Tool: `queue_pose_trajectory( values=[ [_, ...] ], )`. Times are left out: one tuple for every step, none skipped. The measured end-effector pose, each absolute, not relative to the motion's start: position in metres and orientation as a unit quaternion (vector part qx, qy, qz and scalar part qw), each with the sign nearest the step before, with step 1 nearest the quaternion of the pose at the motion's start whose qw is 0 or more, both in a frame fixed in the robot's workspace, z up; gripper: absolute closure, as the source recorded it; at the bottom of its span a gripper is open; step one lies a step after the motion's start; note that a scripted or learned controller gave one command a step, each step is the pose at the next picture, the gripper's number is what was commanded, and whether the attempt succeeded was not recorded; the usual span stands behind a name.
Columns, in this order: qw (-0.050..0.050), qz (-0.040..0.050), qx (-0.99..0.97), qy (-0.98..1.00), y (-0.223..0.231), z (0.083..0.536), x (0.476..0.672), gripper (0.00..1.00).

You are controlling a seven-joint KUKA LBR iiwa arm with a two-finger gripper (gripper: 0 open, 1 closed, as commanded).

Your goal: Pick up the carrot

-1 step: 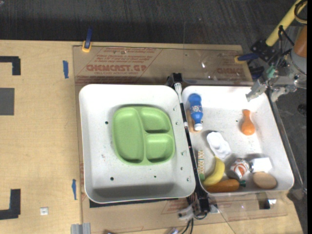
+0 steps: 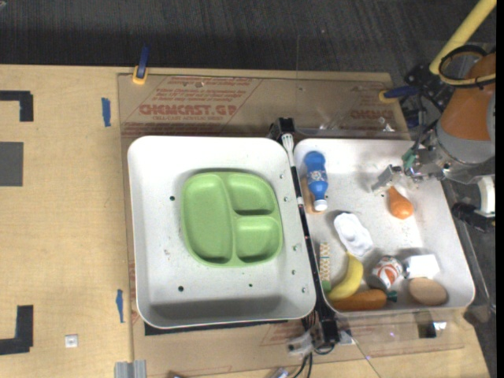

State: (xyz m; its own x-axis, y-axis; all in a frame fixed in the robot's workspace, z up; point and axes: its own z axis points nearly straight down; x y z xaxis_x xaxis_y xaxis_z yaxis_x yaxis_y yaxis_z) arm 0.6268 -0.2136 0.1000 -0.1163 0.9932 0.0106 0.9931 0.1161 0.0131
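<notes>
The carrot (image 2: 400, 204) is a short orange piece with a tapered top end, lying on the floor of the right bin (image 2: 461, 246) towards its far right. My gripper (image 2: 398, 176) reaches in from the right and stands just beyond the carrot's tapered end. It is open, with one grey finger (image 2: 383, 180) out to the left and nothing between the two. The carrot lies apart from the fingers.
In the right bin lie a blue bottle (image 2: 316, 177) by the left wall, a white object (image 2: 352, 234), a banana (image 2: 350, 278), a long orange-brown item (image 2: 363, 299), a red-and-white ball (image 2: 387, 272), a white block (image 2: 423, 265) and a tan egg shape (image 2: 428, 291). A green divided plate (image 2: 231, 216) sits in the left bin (image 2: 150, 211).
</notes>
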Motion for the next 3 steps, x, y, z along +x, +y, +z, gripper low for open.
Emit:
queue_pose_trajectory(
  values=[
    [0.000, 0.0085, 0.618, 0.786, -0.214, 0.090, 0.608, 0.00],
    [0.007, 0.0051, 0.618, 0.786, -0.218, 0.102, 0.610, 1.00],
    [0.005, 0.0065, 0.561, 0.828, -0.055, 0.190, 0.649, 1.00]
  ],
)
